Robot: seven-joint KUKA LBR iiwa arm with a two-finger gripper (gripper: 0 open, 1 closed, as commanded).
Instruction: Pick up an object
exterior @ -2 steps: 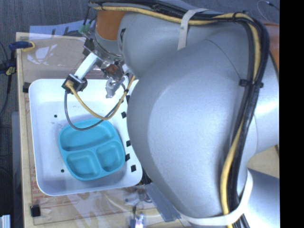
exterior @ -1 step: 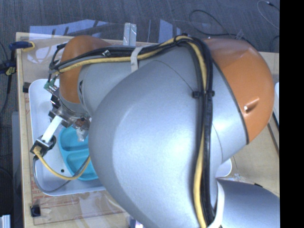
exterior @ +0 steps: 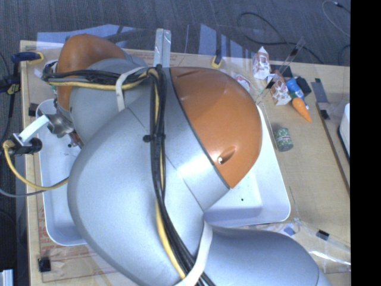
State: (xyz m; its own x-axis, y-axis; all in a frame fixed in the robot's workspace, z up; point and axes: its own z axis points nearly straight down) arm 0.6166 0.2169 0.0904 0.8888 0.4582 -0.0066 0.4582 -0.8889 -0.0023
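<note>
The grey arm (exterior: 161, 177), with its orange band (exterior: 220, 124), fills most of the camera view and stretches from the lower right across both bins to the far left. Its wrist end and gripper (exterior: 62, 127) hang over the far left part of the left bin (exterior: 53, 219). Black and yellow cables (exterior: 158, 136) run along the arm. The arm hides most of both bin floors, and I see no object in the bare parts of the bins.
The near right corner of the right bin (exterior: 271, 201) shows past the arm. On the bench to its right lie a small dark cylinder (exterior: 284, 139), an orange cone-shaped toy (exterior: 301, 109), a blue piece (exterior: 293, 88) and a crumpled wrapper (exterior: 261, 61).
</note>
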